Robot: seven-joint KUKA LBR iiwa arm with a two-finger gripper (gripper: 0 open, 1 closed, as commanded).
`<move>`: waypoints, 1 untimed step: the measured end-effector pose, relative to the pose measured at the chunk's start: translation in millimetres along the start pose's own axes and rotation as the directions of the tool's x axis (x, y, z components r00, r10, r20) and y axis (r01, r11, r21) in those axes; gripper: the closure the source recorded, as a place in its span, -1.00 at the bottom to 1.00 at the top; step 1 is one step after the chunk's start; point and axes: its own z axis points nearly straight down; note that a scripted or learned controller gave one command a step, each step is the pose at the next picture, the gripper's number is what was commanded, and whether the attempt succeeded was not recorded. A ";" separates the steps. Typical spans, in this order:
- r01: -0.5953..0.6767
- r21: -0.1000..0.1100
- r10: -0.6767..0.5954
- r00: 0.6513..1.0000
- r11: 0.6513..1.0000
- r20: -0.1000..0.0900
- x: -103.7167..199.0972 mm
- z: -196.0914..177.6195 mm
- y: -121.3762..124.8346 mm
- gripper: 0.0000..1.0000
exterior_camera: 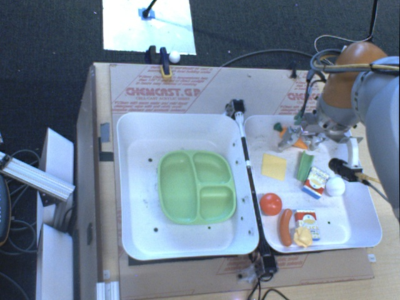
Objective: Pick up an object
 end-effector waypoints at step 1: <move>0.003 0.004 -0.003 1.000 1.000 -0.001 0.2 -10.8 -0.2 1.00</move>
